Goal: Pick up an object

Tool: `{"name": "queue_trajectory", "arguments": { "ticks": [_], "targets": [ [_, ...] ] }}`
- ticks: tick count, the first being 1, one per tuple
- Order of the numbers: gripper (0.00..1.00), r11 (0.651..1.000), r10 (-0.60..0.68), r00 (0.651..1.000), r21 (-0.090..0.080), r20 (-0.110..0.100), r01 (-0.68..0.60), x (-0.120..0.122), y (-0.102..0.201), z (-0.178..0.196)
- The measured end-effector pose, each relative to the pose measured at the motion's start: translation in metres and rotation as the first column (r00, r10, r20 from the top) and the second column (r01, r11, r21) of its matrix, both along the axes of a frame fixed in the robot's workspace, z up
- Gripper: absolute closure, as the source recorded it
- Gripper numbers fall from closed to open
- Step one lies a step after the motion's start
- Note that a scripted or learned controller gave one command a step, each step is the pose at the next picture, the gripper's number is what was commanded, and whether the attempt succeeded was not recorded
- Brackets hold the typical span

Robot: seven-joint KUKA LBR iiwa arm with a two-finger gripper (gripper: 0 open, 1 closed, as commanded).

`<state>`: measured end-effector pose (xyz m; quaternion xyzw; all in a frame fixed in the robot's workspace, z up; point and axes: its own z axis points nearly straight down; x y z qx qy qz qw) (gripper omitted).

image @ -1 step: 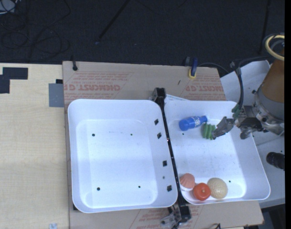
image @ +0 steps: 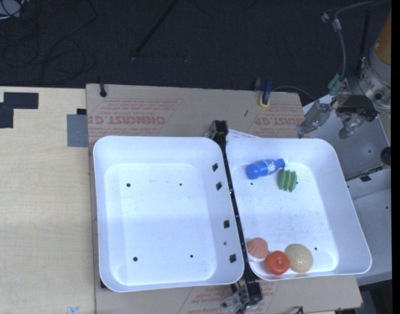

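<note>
My claw (image: 330,120) hovers open, empty, beyond the right bin (image: 347,195); I'd drop squarely over the blue bottle (image: 264,168).

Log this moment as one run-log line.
hand: above right bin's far corner, holding nothing | right bin: blue bottle, green toy, pink ball, red ball, tan ball

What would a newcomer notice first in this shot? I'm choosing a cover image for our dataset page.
The eye lands first on the colours in the right bin: a blue bottle lying beside a green ridged object near the far side. At its near edge cluster a red round object, a pink one and a tan ball. The gripper hangs beyond the bin's far right corner.
</note>
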<state>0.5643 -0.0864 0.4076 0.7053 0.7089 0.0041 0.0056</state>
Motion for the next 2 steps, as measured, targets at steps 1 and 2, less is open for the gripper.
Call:
{"name": "queue_trajectory", "arguments": {
  "ticks": [1, 2],
  "targets": [
    [0.00, 1.000, -0.010, 1.000, 0.000, -0.010, 0.010, -0.069, -0.047, 0.058],
    [0.00, 1.000, -0.008, 1.000, -0.001, -0.007, 0.008, -0.089, -0.082, 0.135]
  ]
}}
